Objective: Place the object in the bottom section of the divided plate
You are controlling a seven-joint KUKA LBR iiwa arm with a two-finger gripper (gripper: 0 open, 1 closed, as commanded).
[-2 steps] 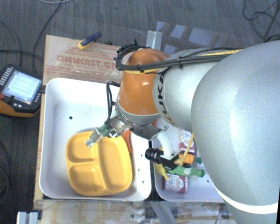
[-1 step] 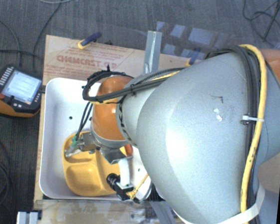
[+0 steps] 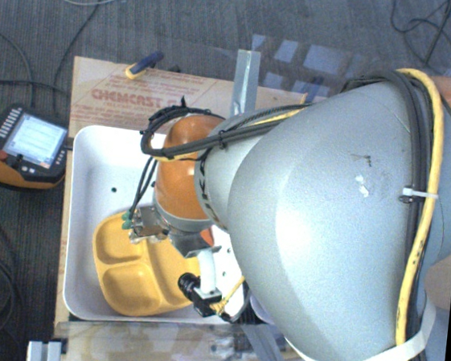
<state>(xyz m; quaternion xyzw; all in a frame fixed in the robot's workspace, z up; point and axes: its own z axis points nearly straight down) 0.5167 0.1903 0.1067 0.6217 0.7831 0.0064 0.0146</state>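
We start at the divided plate (image 3: 130, 274): yellow, glossy moulded plastic, rounded outline, raised ridges splitting it into sections. It lies in the left bin (image 3: 101, 170), toward that bin's 6 o'clock corner, its long axis running roughly from 10 to 4 o'clock in the camera view.

The object to be placed we cannot pick out; the wrist covers the spot where it would be, so whether anything is carried is unknown.

The hand (image 3: 151, 228) hangs over the plate's upper rim, at about 1 o'clock from the plate's centre. From there the bottom section lies toward 7 o'clock. We read that as the direction any coming move must take. How the hand is set, wide or closed, we cannot tell.

Outward: orange wrist band (image 3: 181, 179), smooth and matte; grey arm (image 3: 325, 227), a broad rounded shell with a yellow cable (image 3: 426, 198) strapped along it. The bin is shallow white plastic, walls low. The bench (image 3: 130, 96) shows printed brown board. A pendant (image 3: 27, 149) with a lit screen sits on the carpet at 9 o'clock.
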